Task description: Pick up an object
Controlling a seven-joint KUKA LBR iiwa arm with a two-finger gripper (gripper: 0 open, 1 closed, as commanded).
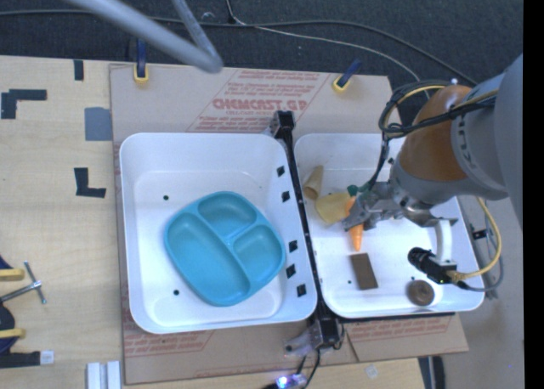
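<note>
Several small items lie in the right bin (336,145) — the gripper (364,213) hangs low by the orange piece (356,230); finger state unclear.

Arm (463,145) reaches in from right, bent down; end effector (364,209) low.

The single camera sat fixed above the bench (51,209), looking down at a slant on both white bins. It stood far enough back to take in the left bin (136,166), the right bin (340,298), the cardboard sheet (255,98) under them and dark floor beyond. The arm (476,141) entered from the frame's right, with its jaws over the right bin.
</note>
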